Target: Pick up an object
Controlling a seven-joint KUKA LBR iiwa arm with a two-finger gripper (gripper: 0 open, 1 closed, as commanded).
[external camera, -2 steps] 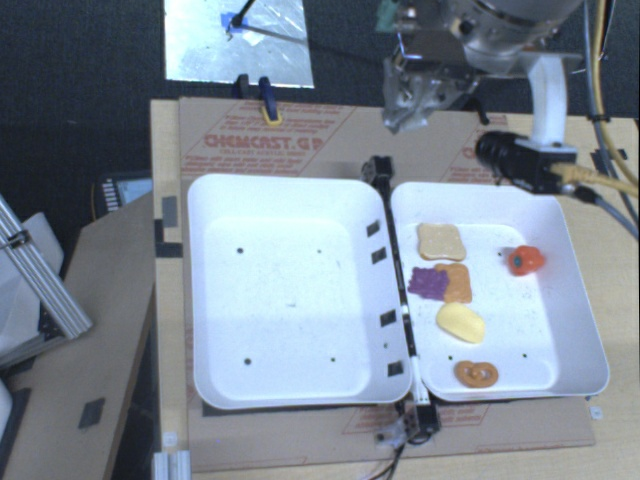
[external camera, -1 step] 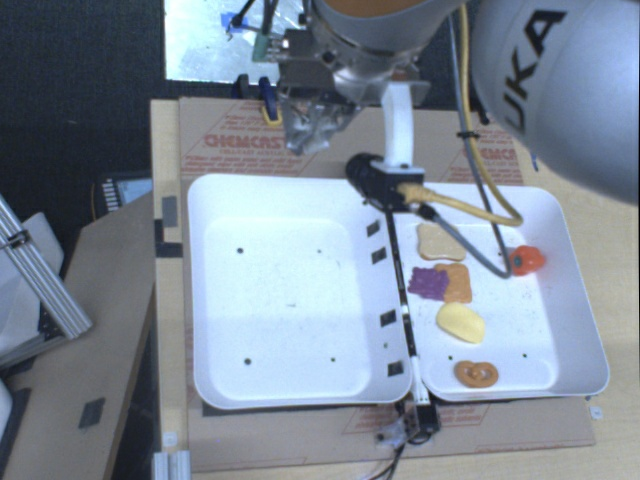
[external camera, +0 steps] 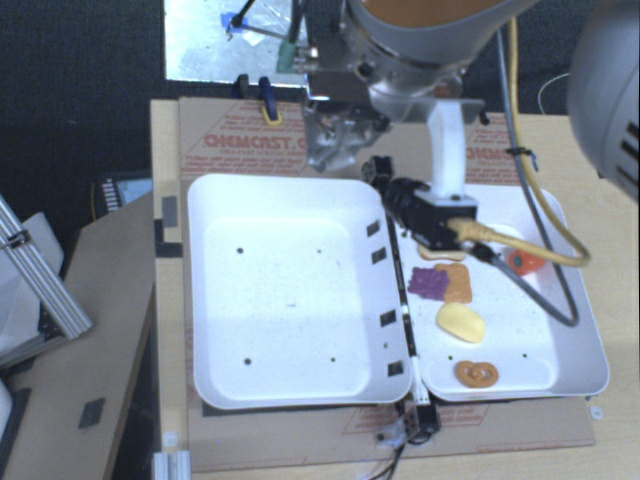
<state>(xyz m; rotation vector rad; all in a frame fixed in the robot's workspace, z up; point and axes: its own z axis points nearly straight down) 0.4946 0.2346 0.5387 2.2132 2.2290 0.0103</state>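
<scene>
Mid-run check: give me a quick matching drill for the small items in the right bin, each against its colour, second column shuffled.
Things:
1. bunch-of-grapes piece
2. lemon-shaped piece
3. pretzel-shaped piece
4. round piece under the yellow cable

Colours:
a. pale yellow
b. red-orange
c. purple
d. brown-orange

Pairs: 1-c, 2-a, 3-d, 4-b

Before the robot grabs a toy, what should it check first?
1. Toys in the right bin: ok, a purple piece, orange piece, yellow piece and pretzel are there.
2. Yellow piece lies apart: ok.
3. Purple and orange pieces touch: not ok for a clean grab.
4. Gripper over a toy: not ok, it sits past the bins' far edge.
5. Fingers open: cannot tell.
</scene>
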